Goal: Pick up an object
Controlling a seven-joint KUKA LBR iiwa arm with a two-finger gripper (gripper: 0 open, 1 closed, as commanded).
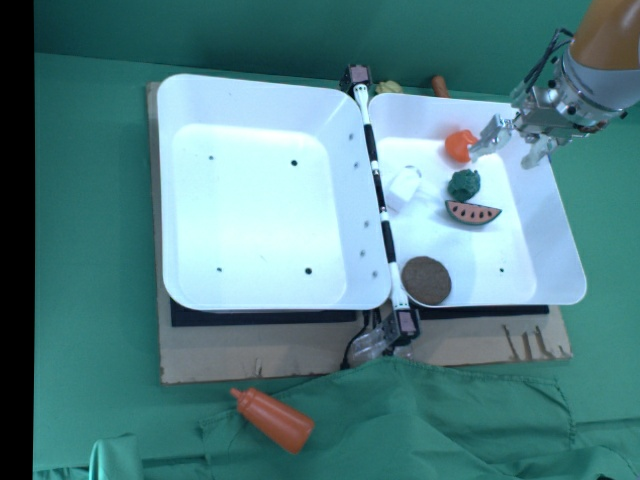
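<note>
The gripper hangs at the upper right of the frame, over the far right part of the right bin, its two fingers spread apart with nothing between them. One fingertip sits just beside the orange toy, which lies near the bin's upper middle.

The likeliest trouble, as I judge it, is a miss on that orange toy: it is small and rounded, and with one finger already at its edge a descent could nudge it aside rather than straddle it. It could then roll toward the green broccoli-like piece just below it, or the fingers could close on air. The bin's sloped wall close by on the right could also catch the outer finger if the arm comes down off-centre.

The right bin holds the candidates for picking: the orange toy, the green piece, a watermelon slice just beneath that, a brown round disc near the lower left corner, and a pale whitish object near the divider, hard to identify against the white floor. The left bin shows just dark dots on its floor. Outside the bins, an orange-red bottle lies on the green cloth at the bottom.
</note>
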